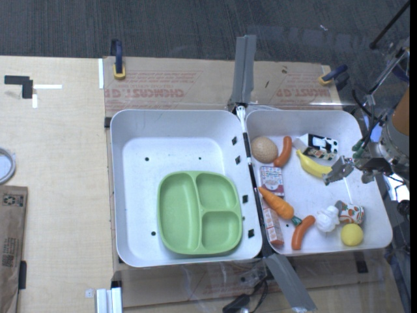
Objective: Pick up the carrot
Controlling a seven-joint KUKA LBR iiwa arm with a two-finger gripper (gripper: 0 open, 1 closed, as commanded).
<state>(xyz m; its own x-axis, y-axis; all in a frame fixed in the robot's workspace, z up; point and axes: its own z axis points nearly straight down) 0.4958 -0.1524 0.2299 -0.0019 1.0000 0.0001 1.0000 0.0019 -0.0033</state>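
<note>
Wooden desk (52, 175) seen under two white bins. Carrot (277, 203) found in right bin (374, 204), near its left wall, lying tilted beside small carton (272, 180). Pincer (339, 171) held above bin's right half, just beside banana (313, 164), fingers spread apart, nothing gripped. Green tray (199, 212) seen in left bin (130, 194).

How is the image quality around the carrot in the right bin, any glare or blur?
Camera view: lighting is even and soft; the orange carrot with a green top is sharp with only a faint shadow; the white right bin looks bright but not washed out; the metal two-finger gripper near the bin's right side is slightly soft.
</note>
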